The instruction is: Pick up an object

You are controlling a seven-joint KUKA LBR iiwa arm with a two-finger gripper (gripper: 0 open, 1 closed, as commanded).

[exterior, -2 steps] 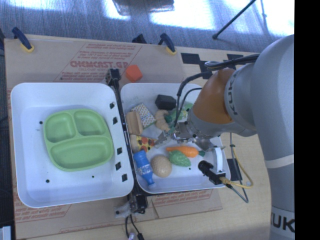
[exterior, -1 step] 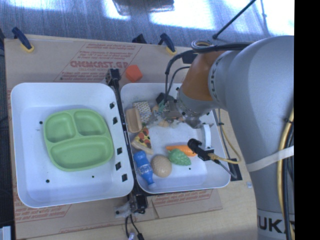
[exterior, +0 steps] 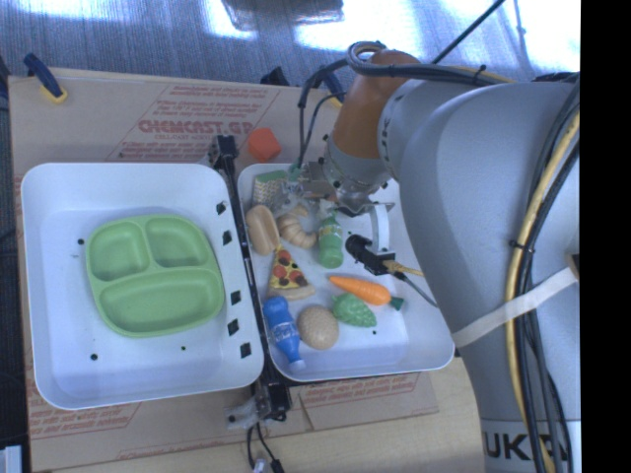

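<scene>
The left bin (exterior: pixel 44 264) holds a green divided plate (exterior: pixel 153 274). In the right bin (exterior: pixel 419 348) lie a pizza slice (exterior: pixel 287 272), blue bottle (exterior: pixel 283 332) and carrot (exterior: pixel 361 289). The gripper (exterior: pixel 320 193) sits low at that bin's far end; whether it grips anything cannot be told.

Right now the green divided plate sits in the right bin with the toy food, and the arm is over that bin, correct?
Not quite. The camera view shows the green divided plate in the left bin; the toy food, like the carrot, lies in the right bin, under the arm.
</scene>
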